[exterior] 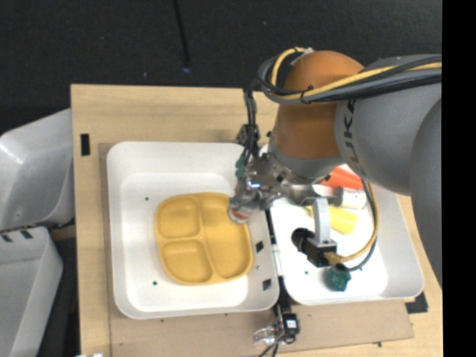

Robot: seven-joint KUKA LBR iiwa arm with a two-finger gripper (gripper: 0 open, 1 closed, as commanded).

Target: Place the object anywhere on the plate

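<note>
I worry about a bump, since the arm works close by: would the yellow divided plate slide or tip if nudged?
The yellow plate looks like smooth, thin plastic lying flat on the left bin floor, so it probably slides rather than tips. Its low, wide shape suggests it is light and fairly stiff.

A pale wooden worktop [171, 114] carries two shallow white bins side by side. The left bin [123, 281] and the right bin [387, 281] touch along their inner walls. In the right bin, a small dark green thing [336, 279] lies near the front wall. A yellow thing [344, 219] lies further back in the same bin, and an orange-red thing [346, 178] lies behind it, partly hidden. A white, rounded casing [33, 173] stands off the worktop's left edge. Behind the worktop the background is dark.
</note>
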